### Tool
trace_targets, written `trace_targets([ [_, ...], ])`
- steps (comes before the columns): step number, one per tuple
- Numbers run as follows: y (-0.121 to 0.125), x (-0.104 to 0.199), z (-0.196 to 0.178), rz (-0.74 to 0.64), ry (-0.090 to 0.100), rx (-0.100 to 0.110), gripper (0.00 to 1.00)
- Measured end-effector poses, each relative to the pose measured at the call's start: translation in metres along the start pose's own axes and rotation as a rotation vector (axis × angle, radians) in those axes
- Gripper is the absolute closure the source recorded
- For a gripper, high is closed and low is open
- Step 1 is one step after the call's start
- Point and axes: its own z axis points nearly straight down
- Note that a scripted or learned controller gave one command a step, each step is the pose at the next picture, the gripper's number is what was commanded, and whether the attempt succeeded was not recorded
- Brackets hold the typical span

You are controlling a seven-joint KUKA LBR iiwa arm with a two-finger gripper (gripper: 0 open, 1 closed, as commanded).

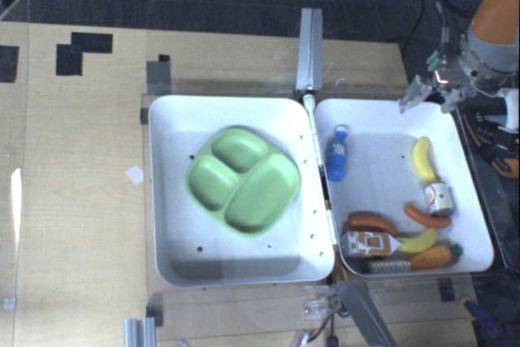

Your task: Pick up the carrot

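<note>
Pincer (pixel 428 91) above right bin's far corner; carrot (pixel 433 257) orange, green-tipped.

The carrot (pixel 431 257) lies hemmed in by a banana (pixel 420 240), a carton (pixel 367 244) and the bin wall (pixel 479 244), open only from above.

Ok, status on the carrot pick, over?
End effector above right bin's far right corner, holding nothing. Carrot at bin's near edge, untouched. Yellow banana and sauce bottle crowd it.

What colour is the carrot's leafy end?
Green, on the orange carrot, seen in the camera view.
</note>
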Motion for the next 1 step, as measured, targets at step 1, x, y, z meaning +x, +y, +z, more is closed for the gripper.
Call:
trace_targets([
  [1,0.003,0.0598,0.098,0.043,0.001,0.001,0.0],
])
